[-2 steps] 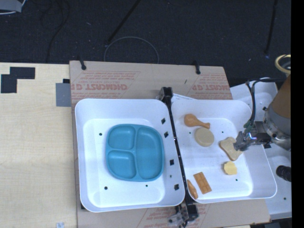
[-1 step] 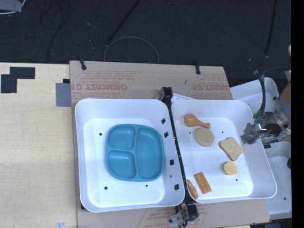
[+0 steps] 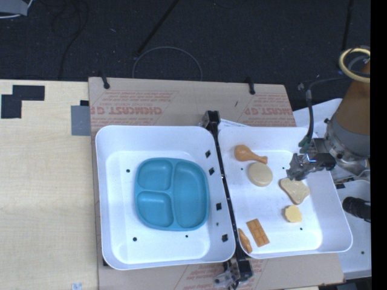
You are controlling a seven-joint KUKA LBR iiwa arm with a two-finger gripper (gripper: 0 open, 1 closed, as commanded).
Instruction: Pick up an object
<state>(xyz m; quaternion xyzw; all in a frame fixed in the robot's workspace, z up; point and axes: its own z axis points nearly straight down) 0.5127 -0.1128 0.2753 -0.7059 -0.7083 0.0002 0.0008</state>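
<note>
Several toy foods lie in the right bin (image 3: pixel 338 234): a tan drumstick (image 3: pixel 249 154), a pale round biscuit (image 3: pixel 260 174), a beige toast-like piece (image 3: pixel 295 190), a small yellow chunk (image 3: pixel 293 214), an orange cracker (image 3: pixel 257 232) and an orange stick (image 3: pixel 245 241). My gripper (image 3: pixel 297 171) hangs low over the bin's right part, just above the top edge of the toast-like piece. Nothing shows between its fingers.
The left bin (image 3: pixel 115 144) holds a blue divided plate (image 3: pixel 171 193). A black divider bar (image 3: pixel 221 186) runs between the two bins. Cables trail around the wrist at the right. Cardboard (image 3: pixel 181 104) lies under the bins.
</note>
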